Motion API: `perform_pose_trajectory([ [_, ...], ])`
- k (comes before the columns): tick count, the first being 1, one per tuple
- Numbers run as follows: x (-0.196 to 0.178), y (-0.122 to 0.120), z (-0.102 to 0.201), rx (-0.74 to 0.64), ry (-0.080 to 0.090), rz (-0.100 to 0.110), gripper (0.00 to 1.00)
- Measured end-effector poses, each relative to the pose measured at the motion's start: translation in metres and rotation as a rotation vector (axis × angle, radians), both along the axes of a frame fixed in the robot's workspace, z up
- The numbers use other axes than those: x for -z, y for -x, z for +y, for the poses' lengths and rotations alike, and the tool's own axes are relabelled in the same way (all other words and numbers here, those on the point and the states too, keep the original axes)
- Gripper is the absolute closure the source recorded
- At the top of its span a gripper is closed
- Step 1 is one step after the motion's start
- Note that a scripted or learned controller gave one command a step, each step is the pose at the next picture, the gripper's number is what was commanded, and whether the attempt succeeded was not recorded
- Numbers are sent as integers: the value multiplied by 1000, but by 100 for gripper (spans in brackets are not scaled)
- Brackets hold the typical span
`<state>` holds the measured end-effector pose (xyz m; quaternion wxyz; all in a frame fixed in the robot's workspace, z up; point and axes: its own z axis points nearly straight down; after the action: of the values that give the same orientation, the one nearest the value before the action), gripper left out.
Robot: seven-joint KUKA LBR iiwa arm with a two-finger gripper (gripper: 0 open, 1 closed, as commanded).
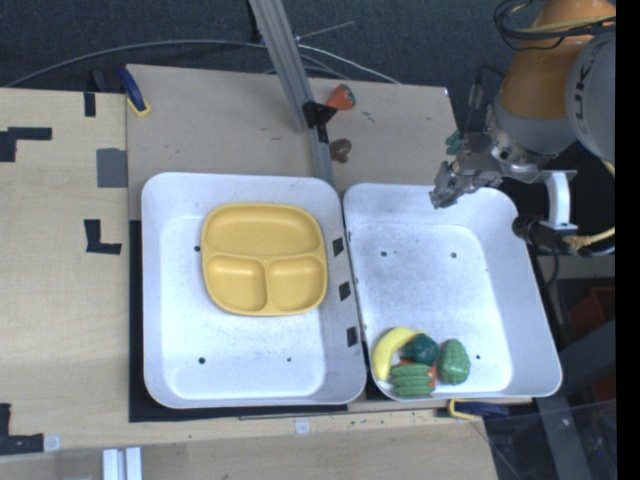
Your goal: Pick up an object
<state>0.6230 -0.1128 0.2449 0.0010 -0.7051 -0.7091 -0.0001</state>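
- Surface (230,118): a tan board that carries two shallow white bins side by side; strips of dark tape mark its left part, and a grey bar crosses its far edge at a slant.
- Left bin (170,368): white, speckled with dark flecks, holding a yellow tray in its far half.
- Right bin (520,298): white, touching the left bin along a shared edge, with a small heap of toy food in its near left corner.
- Arm (545,68): grey with an orange band, entering from the right and standing above the far right corner of the right bin.
- Yellow tray (265,258): rounded, lying flat, with one long compartment on the far side and two smaller ones on the near side.
- Pincer (455,183): dark, hanging over the far rim of the right bin, well apart from the toy food; whether its fingers are apart or together cannot be told, and nothing can be seen in it.
- Banana (390,346): yellow, curved, on the left of the heap.
- Green pepper (453,361): on the right of the heap.
- Dark green piece (421,349): between the banana and the pepper.
- Red and green piece (411,376): at the near edge of the heap, touching the others.
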Motion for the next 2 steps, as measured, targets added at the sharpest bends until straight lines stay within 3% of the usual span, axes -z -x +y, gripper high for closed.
perform_pose_trajectory([
  [2,-9,43,103,-1,0,1,100],
])
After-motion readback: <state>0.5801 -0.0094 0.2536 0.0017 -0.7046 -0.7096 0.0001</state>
